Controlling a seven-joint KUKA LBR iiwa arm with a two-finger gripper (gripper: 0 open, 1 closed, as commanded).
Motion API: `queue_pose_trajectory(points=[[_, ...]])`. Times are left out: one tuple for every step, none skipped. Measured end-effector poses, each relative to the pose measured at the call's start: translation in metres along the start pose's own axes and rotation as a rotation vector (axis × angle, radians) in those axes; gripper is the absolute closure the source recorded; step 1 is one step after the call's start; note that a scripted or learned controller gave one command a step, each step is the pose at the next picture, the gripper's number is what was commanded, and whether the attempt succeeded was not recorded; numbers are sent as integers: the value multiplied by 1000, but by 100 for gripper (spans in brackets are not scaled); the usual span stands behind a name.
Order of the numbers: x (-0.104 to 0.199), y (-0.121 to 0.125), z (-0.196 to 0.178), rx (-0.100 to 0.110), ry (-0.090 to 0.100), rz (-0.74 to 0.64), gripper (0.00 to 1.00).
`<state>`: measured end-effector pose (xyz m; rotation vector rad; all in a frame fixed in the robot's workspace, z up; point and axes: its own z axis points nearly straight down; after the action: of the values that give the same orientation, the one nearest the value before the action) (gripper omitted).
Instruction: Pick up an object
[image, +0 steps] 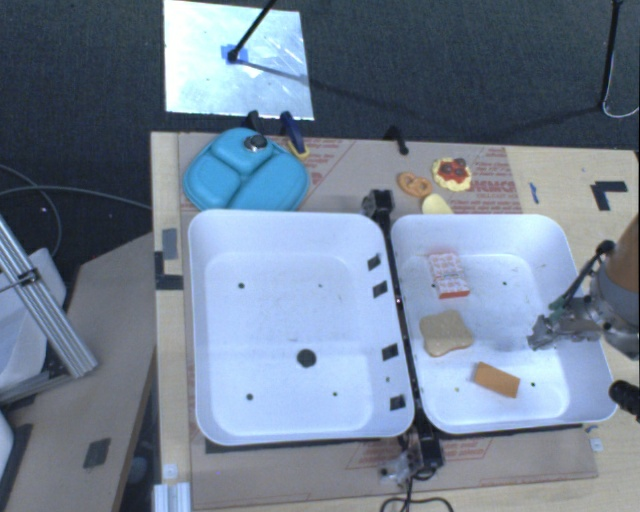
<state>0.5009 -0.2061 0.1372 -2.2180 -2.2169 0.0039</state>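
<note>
The hand (548, 332) hangs over the right side of the right bin (535, 232), and whether it is apart or together cannot be told from this angle. Nothing is seen in its grip. The nearest candidate looks to be the orange block (496, 380), lying left of the hand and nearer the bin's near wall, its long axis running left to right with a slight tilt; the tan piece (445, 333) sits further left, the red-and-white packet (447, 274) beyond it.

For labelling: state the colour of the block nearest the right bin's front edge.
Orange block, seen in the camera view.
</note>
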Motion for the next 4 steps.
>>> queue_pose_trajectory(points=[[-1,-11,51,-17,-5,-1,100],[36,67,34,-11,-4,-5,100],[-2,20,0,-6,-3,1,100],[-1,-10,51,-21,-6,0,100]])
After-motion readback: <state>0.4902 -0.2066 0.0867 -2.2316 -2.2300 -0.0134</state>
